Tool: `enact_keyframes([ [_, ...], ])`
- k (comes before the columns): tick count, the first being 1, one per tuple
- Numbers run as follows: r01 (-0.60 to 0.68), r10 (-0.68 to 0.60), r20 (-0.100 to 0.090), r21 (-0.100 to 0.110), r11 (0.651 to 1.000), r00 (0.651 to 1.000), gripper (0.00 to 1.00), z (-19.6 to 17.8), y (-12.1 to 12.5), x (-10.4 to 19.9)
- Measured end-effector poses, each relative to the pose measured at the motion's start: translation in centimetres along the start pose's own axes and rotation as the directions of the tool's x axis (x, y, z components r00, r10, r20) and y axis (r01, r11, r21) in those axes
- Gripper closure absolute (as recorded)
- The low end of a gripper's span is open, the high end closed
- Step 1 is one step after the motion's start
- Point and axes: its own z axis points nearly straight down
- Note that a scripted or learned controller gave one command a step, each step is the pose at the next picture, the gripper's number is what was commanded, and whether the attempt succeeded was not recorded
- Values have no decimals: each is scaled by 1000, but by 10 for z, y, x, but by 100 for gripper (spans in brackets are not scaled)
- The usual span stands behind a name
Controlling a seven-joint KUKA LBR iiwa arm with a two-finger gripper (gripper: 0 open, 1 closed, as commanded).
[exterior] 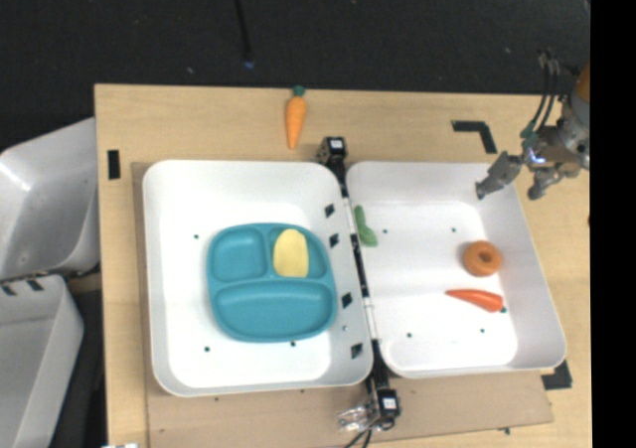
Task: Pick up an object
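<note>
Claw (519,178) hangs at the far right corner of the right bin (417,188), fingers spread apart, nothing between them. The arm above it is cut off by the frame edge. Inside that bin: orange ring (483,258) near the right wall, red pepper (475,299) just below it, small green piece (365,228) against the left wall. Centre floor open.

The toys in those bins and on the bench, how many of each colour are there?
Orange: 3 - carrot, ring, pepper
Yellow: 1 - lemon
Green: 1 - pod
Blue: 1 - tray
Total: 6
</note>
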Motion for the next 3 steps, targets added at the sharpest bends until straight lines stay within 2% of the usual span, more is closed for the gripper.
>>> enact_keyframes([
  [1,3,-3,2,-13,1000,1000,0,-8,2,1],
  [3,6,-6,4,-10,1000,1000,0,82,12,6],
])
